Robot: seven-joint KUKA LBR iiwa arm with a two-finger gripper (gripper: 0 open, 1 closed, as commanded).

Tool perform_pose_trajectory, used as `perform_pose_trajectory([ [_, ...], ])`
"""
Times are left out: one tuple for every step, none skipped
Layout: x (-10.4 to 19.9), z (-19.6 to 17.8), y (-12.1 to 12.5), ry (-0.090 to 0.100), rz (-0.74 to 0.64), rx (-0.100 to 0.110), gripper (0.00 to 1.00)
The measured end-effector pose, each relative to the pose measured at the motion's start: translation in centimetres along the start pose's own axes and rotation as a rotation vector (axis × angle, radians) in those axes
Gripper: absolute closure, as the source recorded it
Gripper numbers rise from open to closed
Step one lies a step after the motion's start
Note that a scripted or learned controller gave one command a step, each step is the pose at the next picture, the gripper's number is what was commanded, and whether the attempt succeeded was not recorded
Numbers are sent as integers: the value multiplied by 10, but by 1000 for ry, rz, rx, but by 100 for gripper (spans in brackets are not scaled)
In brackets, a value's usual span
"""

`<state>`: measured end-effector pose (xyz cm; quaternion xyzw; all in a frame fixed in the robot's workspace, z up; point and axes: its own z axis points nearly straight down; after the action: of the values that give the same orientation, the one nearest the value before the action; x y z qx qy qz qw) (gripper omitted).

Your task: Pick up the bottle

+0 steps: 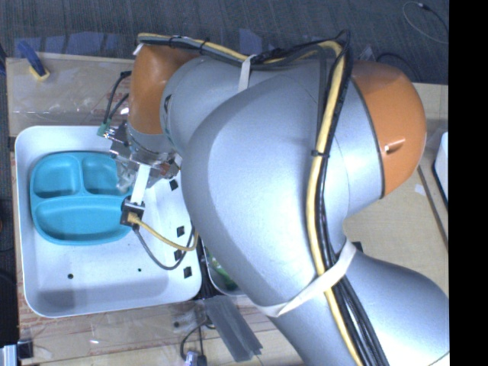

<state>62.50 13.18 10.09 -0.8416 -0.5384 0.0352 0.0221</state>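
Grey metal and an orange band take up most of the camera view: the arm (305,204) reaches in from the right and leans over the 2 white bins, covering nearly all of the right one. The left bin (91,288) lies open to view, and in it a blue 3-compartment tray (72,204) rests against the upper left wall. The end effector (136,181) hangs at the tray's right edge, over the bin floor just beside it, with a yellow cable (164,240) looping down from its side. Whether its fingers are apart or closed cannot be told from this angle, and nothing can be seen between them.

No bottle can be made out with any certainty. A small patch of green (221,269) shows under the arm's elbow, at the near edge of the right bin, and that may be part of it, but too little is visible to say.

Going by the task alone, a bottle is likely light and stiff with a smooth, rounded wall, so it could roll or slip out of a 2-finger pinch. The safest hold would probably be across the middle of the body, fingers square to its long axis, not at the narrow neck.
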Motion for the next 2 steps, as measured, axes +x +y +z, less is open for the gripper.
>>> perform_pose_trajectory([
  [0, -1, -5, -7, -8, 10, 100],
  [-1, -3, -8, -12, -14, 15, 100],
])
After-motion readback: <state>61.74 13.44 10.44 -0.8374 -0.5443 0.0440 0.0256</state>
